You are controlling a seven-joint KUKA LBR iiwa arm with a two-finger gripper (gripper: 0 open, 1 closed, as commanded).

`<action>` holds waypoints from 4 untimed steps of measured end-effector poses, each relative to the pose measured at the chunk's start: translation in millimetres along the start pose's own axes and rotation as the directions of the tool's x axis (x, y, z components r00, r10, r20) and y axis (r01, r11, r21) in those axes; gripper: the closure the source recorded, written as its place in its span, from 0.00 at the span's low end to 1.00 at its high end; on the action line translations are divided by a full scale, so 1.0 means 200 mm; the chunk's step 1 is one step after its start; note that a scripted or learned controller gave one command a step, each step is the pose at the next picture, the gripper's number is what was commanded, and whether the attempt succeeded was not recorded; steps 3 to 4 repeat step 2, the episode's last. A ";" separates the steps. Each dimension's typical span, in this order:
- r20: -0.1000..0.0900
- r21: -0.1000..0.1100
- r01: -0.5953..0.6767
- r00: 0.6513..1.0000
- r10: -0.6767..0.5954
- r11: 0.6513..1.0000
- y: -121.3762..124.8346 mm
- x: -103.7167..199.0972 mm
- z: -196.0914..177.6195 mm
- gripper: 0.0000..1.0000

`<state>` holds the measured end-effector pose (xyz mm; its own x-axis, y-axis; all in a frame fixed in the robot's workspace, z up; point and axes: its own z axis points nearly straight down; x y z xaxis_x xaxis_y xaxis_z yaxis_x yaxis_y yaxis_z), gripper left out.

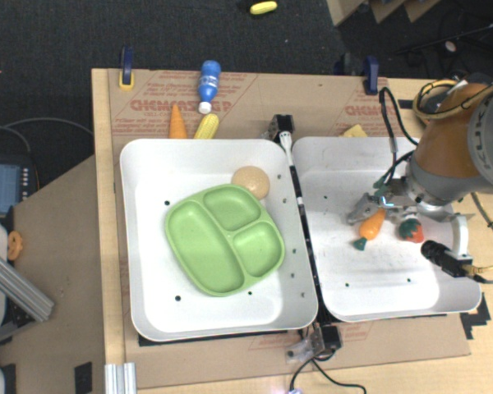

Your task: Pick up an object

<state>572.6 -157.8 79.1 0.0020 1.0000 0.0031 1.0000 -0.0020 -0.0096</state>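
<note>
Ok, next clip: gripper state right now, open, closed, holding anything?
Gripper: cannot be told. It sits low in the right bin, right at the toy carrot, but the view does not settle a grasp.

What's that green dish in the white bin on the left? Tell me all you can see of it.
The green plate looks like smooth moulded plastic, pale green, with rounded corners and three compartments: a long one on its left and two smaller ones on its right. It lies flat but turned at a slant in the left bin. Nothing lies in its compartments. A round tan object sits at its upper edge, apparently touching it.
</note>
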 end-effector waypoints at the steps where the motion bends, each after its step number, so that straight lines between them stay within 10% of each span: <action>1: 0.005 -0.013 0.000 1.000 0.000 1.000 0.02 -0.01 -0.08 1.00; 2: 0.002 -0.022 0.012 1.000 -0.012 1.000 0.12 0.38 -0.56 1.00; 4: 0.002 -0.022 0.012 1.000 -0.012 1.000 0.12 0.38 -0.56 1.00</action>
